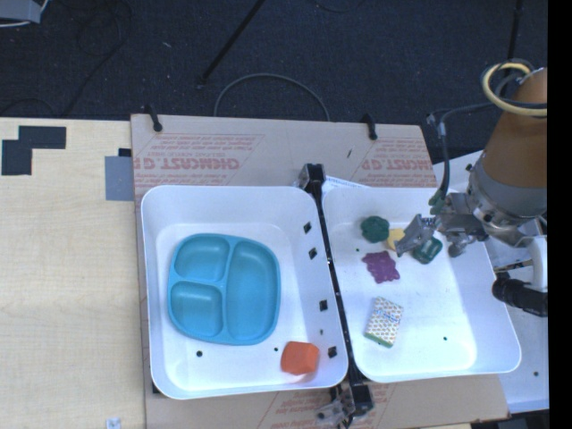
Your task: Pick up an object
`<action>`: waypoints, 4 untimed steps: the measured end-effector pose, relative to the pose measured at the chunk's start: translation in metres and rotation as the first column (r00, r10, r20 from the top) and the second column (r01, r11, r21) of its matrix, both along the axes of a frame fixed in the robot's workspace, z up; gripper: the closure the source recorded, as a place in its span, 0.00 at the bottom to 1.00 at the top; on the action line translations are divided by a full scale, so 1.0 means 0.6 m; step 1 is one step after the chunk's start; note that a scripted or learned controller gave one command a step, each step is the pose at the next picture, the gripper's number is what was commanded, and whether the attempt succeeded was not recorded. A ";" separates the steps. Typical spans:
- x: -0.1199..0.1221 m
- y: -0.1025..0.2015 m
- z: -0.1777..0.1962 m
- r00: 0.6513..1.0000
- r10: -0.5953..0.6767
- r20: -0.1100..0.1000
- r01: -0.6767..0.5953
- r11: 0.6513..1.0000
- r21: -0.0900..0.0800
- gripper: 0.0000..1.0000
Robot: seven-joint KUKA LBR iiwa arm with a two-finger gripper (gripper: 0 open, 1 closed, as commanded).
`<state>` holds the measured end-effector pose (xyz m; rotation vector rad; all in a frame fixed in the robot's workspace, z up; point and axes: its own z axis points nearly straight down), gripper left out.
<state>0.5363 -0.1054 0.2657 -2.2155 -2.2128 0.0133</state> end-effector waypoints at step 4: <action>-0.009 0.014 -0.291 1.000 0.001 0.004 -0.001 1.000 0.001 0.00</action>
